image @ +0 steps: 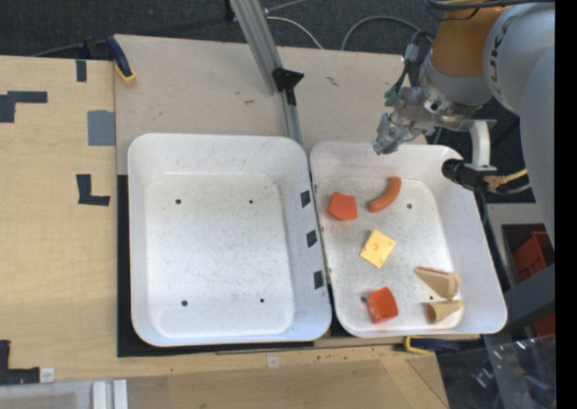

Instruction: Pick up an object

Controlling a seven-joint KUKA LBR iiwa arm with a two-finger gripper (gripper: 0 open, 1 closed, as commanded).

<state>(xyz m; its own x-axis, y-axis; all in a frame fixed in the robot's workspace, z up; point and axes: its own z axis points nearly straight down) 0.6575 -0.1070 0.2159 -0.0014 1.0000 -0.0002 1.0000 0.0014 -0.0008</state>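
Observation:
My gripper (386, 143) hangs over the far rim of the right bin (472, 218), its tips pointing down and to the left. Nothing shows between its fingers. Inside that bin lie an orange-red sausage (385, 194), an orange-red chunk (343, 207), a yellow cheese wedge (378, 249), a red block (382, 305) and two tan cone-shaped pieces (438, 283) (444, 311). The sausage is the closest piece, a little below the gripper.
The left bin (144, 218) sits beside the right one, with black clips along the shared edge. A slanted metal post (257, 29) rises behind the bins. Cables trail at the back right near the arm (478, 38).

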